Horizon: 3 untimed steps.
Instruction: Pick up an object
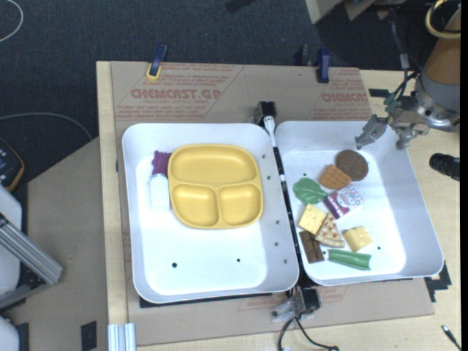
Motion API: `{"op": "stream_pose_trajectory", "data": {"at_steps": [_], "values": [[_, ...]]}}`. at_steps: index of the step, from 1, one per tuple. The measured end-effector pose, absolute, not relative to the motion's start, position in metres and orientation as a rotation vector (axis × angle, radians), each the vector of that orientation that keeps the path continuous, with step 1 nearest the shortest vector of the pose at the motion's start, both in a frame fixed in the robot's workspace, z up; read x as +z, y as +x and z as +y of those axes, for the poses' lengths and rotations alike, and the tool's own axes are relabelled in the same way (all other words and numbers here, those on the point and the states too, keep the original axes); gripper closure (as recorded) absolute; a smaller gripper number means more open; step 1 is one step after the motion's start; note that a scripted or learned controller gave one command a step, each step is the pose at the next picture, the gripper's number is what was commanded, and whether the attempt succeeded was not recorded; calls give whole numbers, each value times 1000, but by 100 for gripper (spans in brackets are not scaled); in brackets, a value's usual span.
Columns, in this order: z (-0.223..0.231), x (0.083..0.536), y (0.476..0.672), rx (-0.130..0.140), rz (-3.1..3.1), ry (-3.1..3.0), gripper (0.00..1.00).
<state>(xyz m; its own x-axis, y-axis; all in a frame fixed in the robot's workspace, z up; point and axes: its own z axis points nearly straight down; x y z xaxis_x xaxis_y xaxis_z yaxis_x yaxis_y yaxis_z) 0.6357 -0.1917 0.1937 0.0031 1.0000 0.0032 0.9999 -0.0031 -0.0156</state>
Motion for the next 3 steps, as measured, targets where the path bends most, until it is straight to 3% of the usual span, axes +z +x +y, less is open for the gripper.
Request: {"op": "stream_pose_trajectory", "data": {"at_steps": [1, 3], "values": [[-191, 204, 639, 1, -2221, -2221, 0], [-187, 91, 638, -5, -2222, -2222, 0]]}}
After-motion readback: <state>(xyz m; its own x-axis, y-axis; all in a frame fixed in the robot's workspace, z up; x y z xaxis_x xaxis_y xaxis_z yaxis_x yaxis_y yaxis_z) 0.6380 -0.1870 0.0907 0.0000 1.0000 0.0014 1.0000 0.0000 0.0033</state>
